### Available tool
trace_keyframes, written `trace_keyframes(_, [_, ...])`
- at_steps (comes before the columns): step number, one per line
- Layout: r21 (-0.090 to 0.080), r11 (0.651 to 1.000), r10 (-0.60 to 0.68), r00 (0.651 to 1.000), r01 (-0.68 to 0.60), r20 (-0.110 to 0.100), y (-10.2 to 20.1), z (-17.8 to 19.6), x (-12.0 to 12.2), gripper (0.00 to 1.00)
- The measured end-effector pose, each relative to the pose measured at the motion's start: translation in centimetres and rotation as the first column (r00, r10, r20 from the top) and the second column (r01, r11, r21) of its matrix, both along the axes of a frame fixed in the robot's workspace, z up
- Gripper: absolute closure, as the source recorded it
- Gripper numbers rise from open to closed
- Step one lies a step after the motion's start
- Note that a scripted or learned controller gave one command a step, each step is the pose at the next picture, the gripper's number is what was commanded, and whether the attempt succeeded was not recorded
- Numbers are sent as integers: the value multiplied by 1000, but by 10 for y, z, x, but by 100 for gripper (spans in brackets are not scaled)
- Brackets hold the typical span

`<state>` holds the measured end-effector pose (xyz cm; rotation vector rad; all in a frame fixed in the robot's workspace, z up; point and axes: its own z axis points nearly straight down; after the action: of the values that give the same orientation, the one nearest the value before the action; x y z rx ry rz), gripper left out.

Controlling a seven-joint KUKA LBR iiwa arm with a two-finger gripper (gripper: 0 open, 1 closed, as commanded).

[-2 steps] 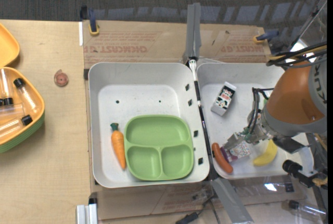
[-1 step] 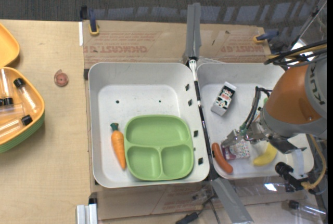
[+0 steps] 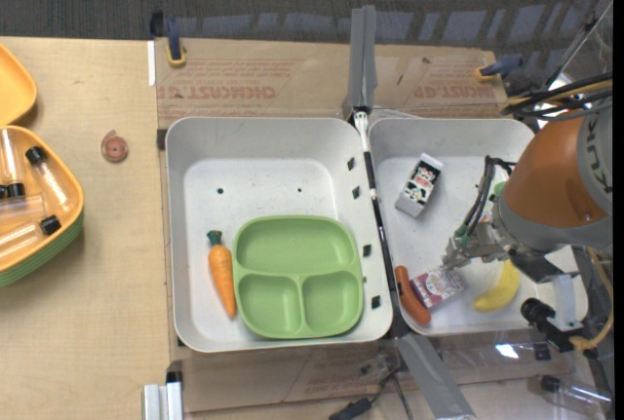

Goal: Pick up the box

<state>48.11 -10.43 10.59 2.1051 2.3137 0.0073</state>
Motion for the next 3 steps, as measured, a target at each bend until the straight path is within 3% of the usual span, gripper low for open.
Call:
trace_keyframes(1, [0,1000,0,1000,0,0,0,0,0,0])
trace_keyframes(2, [4,954,-301,954,301,-16,-80,-15,7,0])
trace_keyframes(3, [3,961,-275,961,275,-16,-31,73,34,0])
